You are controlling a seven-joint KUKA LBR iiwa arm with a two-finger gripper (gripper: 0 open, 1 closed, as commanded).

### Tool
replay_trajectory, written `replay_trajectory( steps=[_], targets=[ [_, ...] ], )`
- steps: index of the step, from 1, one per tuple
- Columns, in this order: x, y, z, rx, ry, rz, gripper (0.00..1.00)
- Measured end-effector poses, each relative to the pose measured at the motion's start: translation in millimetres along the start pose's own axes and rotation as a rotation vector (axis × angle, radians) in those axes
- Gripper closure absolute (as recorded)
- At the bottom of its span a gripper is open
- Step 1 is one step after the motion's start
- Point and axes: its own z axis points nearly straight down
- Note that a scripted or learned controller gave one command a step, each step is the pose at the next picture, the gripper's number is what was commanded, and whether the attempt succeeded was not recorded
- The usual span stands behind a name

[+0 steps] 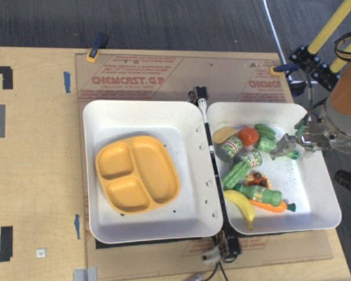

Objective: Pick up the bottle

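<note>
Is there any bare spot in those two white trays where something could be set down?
Yes: the left bin has bare floor around the yellow divided plate. The right bin is crowded at its left and middle; bare floor lies toward its right wall, below the gripper.

— What sits in the left bin [105, 215]?
— A yellow divided plate [137, 173], three compartments, lying flat.
— And the right bin [316, 198]?
— A cluster of toys: a bottle [262, 196] lying on its side, a banana [241, 206] just beside it, a carrot [274, 207] along its lower edge, cans [237, 148] and green pieces above.
— The claw [285, 146]?
— Low over the right bin's upper part, near the green pieces, reaching in from the right.
</note>
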Motion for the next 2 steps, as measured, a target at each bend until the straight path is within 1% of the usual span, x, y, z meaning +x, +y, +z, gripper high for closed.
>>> replay_trajectory(
  steps=[1,2],
  targets=[
    [-64.1,44.6,104.4,0.004,0.012,0.138,0.00],
    [27.2,46.9,124.8,-0.009,-0.004,0.123,0.00]
  ],
)
